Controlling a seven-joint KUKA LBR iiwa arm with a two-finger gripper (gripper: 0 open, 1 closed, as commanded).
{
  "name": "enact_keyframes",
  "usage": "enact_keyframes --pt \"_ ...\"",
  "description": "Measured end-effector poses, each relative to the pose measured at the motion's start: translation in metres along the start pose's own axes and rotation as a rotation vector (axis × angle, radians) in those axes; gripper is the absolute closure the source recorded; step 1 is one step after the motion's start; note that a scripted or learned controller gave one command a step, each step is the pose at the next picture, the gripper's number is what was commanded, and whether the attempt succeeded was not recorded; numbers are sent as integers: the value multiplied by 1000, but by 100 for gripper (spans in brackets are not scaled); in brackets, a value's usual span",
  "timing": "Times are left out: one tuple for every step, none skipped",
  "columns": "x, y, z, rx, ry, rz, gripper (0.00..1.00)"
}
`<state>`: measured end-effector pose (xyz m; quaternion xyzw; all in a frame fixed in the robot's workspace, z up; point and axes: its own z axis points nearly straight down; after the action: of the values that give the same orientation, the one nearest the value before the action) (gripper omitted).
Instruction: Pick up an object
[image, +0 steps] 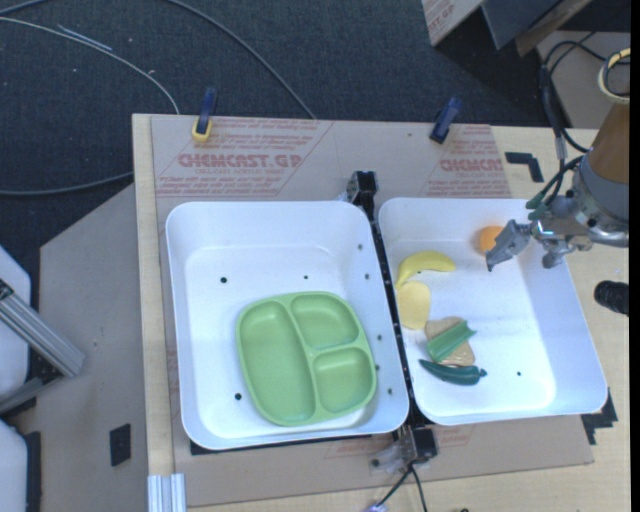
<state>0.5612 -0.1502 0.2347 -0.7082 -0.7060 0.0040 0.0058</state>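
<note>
The gripper (526, 248) hangs over the upper right part of the right bin (560, 340), its two dark fingers (500, 252) spread apart with nothing between them, which suits an arm poised above its pick rather than carrying anything. Just to its left, near the bin's upper wall, lies a small orange object (488, 238), partly hidden by the nearer finger; by position it looks the likeliest target, though that is a judgement. The other candidates cluster along the right bin's left side: a yellow banana-shaped piece (426, 265), a pale yellow piece (414, 304) just below it, a green-and-tan piece (449, 340), and a dark green pepper-like piece (453, 373) lowest of all. They lie loosely, some touching, as tipped-in items would, so a grasp there risks catching two at once. The left bin (190, 300) holds a green divided tray (305, 355) lying flat near its front, probably too wide and low for an easy pinch. Both bins rest side by side on a board of tan sheet with red lettering (250, 155), held at its far edge by a yellow-and-blue clamp (205, 115) and a blue clamp (446, 119), presumably to keep the surface from shifting. Beyond it is dark carpet (80, 90) crossed by thin cables.
</note>
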Motion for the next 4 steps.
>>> enact_keyframes --pt "0 2 -7 -13 -3 -3 0" --pt "-2 5 53 -11 -2 -2 0" --pt "-4 10 97 -7 -1 -3 0" --pt "-3 9 151 -6 0 -2 0"
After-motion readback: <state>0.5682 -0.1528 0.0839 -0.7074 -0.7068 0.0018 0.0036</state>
